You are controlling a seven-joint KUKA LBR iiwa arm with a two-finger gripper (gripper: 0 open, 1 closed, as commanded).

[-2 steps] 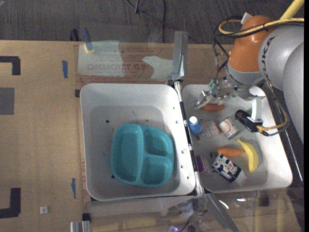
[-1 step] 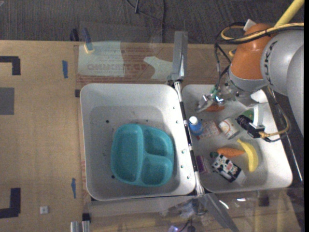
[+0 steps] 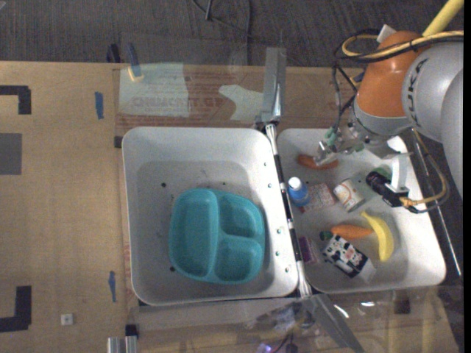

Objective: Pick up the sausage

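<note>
The sausage point(image 3: 315, 162) is a short reddish-brown piece lying flat near the back left of the right bin point(image 3: 434, 271). My gripper point(image 3: 329, 147) hangs directly over its right end, very close to it or touching it; I cannot tell which. The grey arm with its orange band reaches in from the upper right and hides the bin's back right corner.
In the right bin lie a blue-capped bottle point(image 3: 297, 190), a small white can point(image 3: 347, 194), a carrot point(image 3: 352, 232), a banana point(image 3: 380, 236), a black-and-white box point(image 3: 344, 255) and a purple bit point(image 3: 307, 250). A teal divided plate point(image 3: 217, 235) sits in the left bin point(image 3: 147, 160).
</note>
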